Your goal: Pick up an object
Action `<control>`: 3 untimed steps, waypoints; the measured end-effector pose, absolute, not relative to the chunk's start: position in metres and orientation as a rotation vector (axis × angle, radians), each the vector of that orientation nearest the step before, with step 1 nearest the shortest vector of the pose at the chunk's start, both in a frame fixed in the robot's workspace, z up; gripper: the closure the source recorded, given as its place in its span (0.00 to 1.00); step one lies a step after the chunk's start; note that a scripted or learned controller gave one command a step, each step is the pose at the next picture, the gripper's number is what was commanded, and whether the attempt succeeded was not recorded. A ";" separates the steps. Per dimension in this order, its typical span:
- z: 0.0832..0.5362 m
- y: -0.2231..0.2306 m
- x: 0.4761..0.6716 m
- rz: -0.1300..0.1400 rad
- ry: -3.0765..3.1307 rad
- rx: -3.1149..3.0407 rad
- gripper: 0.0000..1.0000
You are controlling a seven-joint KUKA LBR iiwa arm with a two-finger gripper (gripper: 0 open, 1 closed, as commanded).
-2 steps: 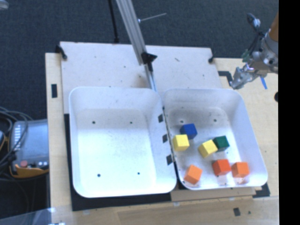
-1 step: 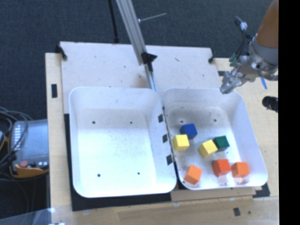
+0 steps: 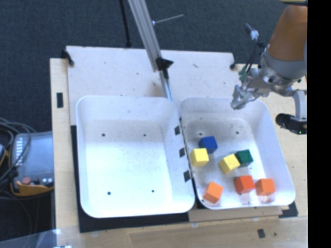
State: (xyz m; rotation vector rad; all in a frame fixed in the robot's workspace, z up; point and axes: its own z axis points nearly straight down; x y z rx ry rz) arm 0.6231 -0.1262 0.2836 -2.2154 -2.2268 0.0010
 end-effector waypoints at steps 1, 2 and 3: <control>0.283 -0.084 0.597 0.001 -2.227 -2.214 1.00; 0.271 -0.048 0.581 0.002 -2.226 -2.215 1.00; 0.264 -0.008 0.554 0.002 -2.226 -2.215 1.00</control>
